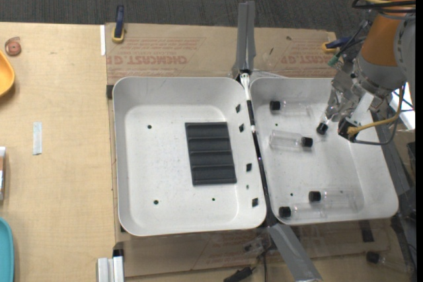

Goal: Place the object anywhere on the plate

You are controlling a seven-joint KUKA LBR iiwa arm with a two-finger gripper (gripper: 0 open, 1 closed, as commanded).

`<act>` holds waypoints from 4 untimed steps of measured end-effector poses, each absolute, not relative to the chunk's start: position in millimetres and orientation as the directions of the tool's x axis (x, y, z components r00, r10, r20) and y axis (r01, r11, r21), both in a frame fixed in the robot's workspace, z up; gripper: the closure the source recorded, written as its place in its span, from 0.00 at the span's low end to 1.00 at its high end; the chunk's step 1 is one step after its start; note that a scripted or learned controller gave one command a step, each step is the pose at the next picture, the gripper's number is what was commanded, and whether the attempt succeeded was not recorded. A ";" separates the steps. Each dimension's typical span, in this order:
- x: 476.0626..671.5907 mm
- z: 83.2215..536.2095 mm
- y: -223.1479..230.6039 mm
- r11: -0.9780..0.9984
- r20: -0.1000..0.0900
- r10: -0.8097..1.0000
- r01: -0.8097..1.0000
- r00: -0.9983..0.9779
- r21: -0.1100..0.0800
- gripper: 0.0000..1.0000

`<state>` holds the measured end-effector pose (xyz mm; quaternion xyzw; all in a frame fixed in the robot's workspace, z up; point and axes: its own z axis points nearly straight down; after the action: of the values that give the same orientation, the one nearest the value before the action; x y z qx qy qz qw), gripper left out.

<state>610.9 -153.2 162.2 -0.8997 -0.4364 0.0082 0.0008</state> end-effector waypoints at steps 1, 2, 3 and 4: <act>651.5 190.9 -71.8 -0.713 -0.003 0.701 0.701 0.713 -0.001 1.00; 632.5 252.0 5.9 -0.725 -0.004 0.689 0.689 0.725 -0.001 1.00; 635.5 320.7 94.5 -0.978 -0.002 0.211 0.211 0.978 0.001 1.00; 642.1 253.3 150.6 -0.979 -0.002 0.203 0.203 0.979 0.002 1.00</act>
<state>642.1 150.6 253.3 -0.9948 -0.1023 0.0011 -0.0010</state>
